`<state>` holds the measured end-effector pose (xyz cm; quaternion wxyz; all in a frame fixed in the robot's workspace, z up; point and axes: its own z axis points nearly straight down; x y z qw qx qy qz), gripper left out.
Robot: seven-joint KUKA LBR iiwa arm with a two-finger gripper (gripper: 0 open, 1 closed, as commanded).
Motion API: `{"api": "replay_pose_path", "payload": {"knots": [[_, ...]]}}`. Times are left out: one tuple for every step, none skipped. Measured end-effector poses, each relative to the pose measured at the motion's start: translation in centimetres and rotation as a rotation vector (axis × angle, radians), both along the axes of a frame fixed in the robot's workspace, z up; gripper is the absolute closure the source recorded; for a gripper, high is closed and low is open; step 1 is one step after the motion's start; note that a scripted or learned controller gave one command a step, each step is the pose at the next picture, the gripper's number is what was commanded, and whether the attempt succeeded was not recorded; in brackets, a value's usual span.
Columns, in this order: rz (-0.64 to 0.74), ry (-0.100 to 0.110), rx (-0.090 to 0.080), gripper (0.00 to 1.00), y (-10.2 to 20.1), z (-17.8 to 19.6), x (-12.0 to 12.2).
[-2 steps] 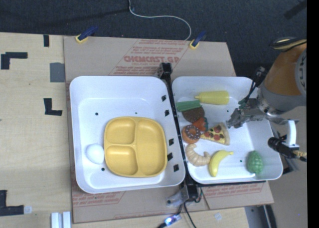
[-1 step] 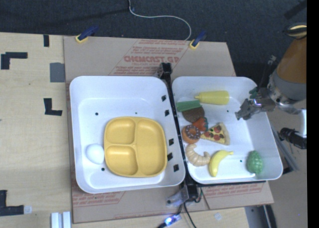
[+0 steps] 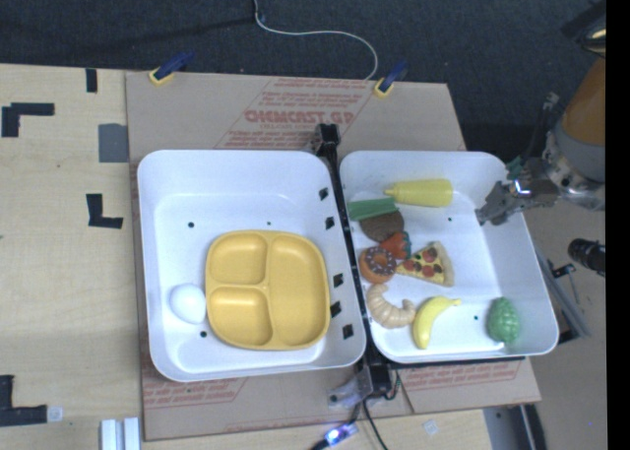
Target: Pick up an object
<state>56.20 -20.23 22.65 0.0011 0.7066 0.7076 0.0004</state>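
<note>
The right bin holds toy food: a yellow corn cob, a green and brown piece, a red item, a donut, a pizza slice, a croissant, a banana and a green broccoli-like piece. My gripper hangs over the bin's upper right rim, to the right of the corn cob, with nothing seen between its fingers. The fingers are dark and small here.
The left bin holds a yellow divided plate and a white egg at its left. Both bins rest on a cardboard sheet held by clips. A white cable runs across the dark floor behind.
</note>
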Motion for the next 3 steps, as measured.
{"api": "replay_pose_path", "payload": {"knots": [[0.006, 0.003, 0.003, 1.0, 5.8, 0.0, 0.3], [0.005, 0.005, 0.003, 1.0, 11.1, 0.8, -1.1], [0.006, 0.005, 0.003, 1.0, 16.4, 1.3, -1.6]]}}
